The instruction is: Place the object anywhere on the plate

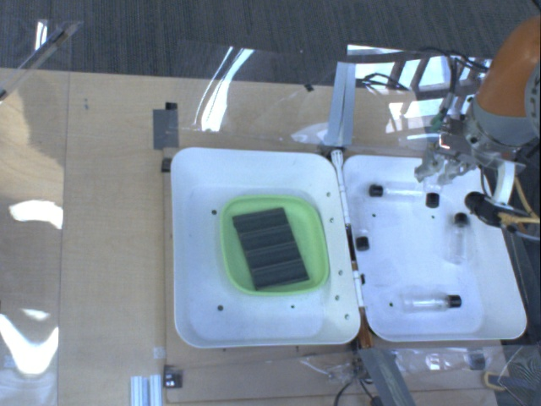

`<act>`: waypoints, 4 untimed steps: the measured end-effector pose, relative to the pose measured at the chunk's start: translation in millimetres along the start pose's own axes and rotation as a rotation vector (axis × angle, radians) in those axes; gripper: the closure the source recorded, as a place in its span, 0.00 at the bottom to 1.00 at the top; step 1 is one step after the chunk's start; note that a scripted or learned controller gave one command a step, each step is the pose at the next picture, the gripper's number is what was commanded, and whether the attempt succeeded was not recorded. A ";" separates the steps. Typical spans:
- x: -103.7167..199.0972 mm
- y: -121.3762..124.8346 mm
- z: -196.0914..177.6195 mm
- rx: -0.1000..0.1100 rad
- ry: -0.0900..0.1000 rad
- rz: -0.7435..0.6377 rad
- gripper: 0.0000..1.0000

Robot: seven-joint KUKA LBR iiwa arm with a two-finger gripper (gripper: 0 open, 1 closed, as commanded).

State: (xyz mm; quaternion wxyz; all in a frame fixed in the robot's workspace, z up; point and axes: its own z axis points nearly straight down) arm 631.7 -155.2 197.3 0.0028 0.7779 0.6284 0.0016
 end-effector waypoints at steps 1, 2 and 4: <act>47.5 -54.7 11.9 0.003 0.003 -0.207 1.00; 96.5 -104.2 11.6 0.003 0.003 -0.286 1.00; 177.3 -128.7 11.3 0.001 0.004 -0.658 0.00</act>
